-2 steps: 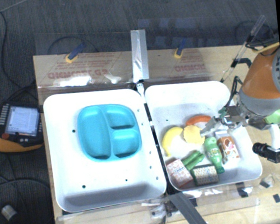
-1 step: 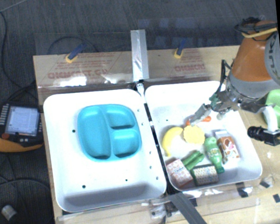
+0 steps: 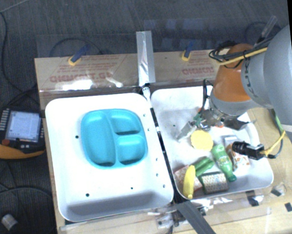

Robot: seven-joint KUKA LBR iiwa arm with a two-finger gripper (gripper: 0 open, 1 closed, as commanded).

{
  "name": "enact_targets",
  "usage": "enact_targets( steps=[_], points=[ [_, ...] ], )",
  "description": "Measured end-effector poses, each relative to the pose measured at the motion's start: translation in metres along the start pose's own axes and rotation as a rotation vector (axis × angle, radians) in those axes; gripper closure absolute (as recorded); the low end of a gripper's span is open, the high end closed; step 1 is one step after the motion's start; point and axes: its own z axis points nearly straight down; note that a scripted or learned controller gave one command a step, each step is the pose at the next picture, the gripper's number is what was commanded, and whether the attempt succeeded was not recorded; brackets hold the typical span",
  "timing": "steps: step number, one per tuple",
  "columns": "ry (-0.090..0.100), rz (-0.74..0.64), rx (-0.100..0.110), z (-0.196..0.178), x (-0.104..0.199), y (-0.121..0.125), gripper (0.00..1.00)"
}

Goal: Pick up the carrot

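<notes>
My gripper (image 3: 192, 127) hangs low in the middle of the right bin (image 3: 166, 111), just above and left of a round yellow piece (image 3: 201, 141). Nothing shows held in it. At the bin's front left a pale orange piece (image 3: 180, 176) pokes out beside a long yellow item (image 3: 189, 181). I cannot tell whether that piece is the carrot. No other clearly orange item stands out among the heap.
The front of the right bin holds a green bottle (image 3: 224, 161), a green vegetable (image 3: 203, 164), a grey grater-like block (image 3: 213, 183) and a small box (image 3: 241, 158). A blue divided tray (image 3: 114, 137) lies in the left bin (image 3: 70, 189). A divider wall (image 3: 157, 138) separates the bins.
</notes>
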Motion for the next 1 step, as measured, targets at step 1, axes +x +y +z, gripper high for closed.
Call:
enact_targets(
  steps=[1],
  points=[
    [-0.003,0.079,0.0,-0.0295,-0.057,-0.0275,0.0]
  ],
)
